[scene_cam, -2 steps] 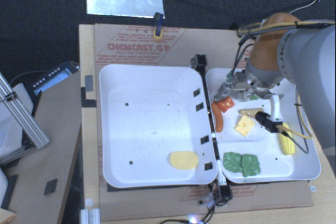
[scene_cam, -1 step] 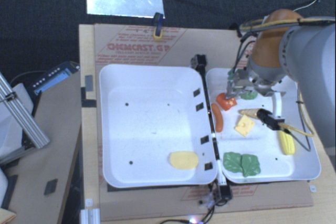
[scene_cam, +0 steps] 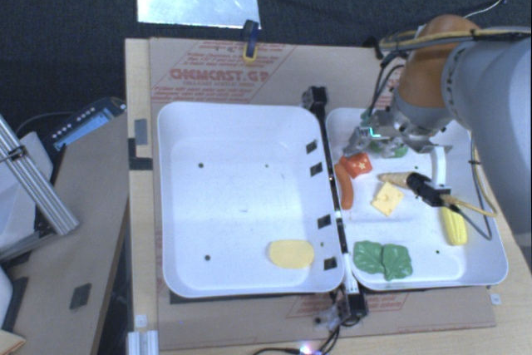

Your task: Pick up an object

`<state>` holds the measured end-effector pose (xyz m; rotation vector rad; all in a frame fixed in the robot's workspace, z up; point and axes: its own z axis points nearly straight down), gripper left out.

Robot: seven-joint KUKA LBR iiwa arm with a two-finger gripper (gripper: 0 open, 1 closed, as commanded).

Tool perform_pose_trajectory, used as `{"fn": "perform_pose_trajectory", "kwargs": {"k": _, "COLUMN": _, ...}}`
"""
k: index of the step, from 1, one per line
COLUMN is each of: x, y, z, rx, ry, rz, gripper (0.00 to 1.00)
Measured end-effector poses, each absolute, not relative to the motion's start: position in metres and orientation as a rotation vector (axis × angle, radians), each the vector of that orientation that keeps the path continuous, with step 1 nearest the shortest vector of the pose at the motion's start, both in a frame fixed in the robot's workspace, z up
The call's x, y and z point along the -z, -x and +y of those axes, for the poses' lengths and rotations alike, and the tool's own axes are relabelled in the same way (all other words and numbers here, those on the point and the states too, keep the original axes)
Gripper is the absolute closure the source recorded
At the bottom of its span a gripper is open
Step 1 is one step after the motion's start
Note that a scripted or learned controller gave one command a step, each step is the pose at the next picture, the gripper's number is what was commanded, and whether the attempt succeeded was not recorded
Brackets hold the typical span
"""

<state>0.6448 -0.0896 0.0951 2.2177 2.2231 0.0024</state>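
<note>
The claw [scene_cam: 376, 137], its state impossible to tell, hangs low at the right bin's [scene_cam: 490, 262] back-left corner just above the red pepper [scene_cam: 356, 165], and should centre over it before closing.

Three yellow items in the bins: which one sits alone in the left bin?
The flat yellow oval, near the left bin's front edge. The yellow wedge and the yellow corn-like piece both lie in the right bin.

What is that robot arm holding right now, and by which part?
It cannot be told. The end effector sits low in the right bin, just above the orange piece, and no object visibly sits in its grip.
</note>
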Motion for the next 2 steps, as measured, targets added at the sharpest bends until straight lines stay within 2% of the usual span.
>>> {"fn": "perform_pose_trajectory", "kwargs": {"k": 1, "x": -0.0927, "y": -0.6647, "z": -0.0877, "rx": 0.044, "ry": -2.254, "rz": 2.239, "gripper": 0.0}}
{"fn": "perform_pose_trajectory", "kwargs": {"k": 2, "x": -0.0926, "y": -0.6643, "z": -0.0876, "rx": 0.041, "ry": -2.254, "rz": 2.237, "gripper": 0.0}}
